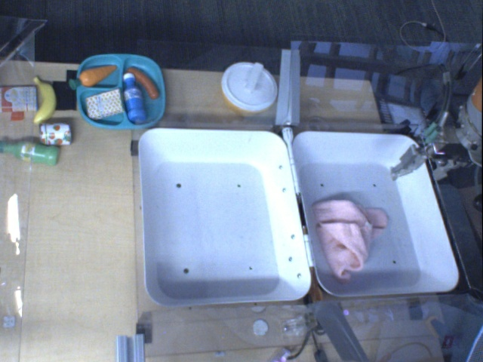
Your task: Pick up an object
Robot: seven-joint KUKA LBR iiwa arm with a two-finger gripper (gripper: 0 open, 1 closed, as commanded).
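- Pink and soft, the crumpled cloth (343, 236) is the one thing to pick; it lies in the right bin (423, 274), toward its front left.
- The gripper (411, 161) hangs over that bin's back right corner, well apart from the cloth; whether it is released or clenched I cannot tell, and nothing shows between its tips.
- Likely risks: a descent where it hangs now would meet only bare bin floor; a pinch on a loose fold could slip free, and limp fabric may drag or snag on the bin wall as it lifts.
- The left bin (151, 225) shows only its white floor.
- On the surface (68, 225), a teal divided tray (155, 100) holds toy food and a small blue bottle (134, 100).
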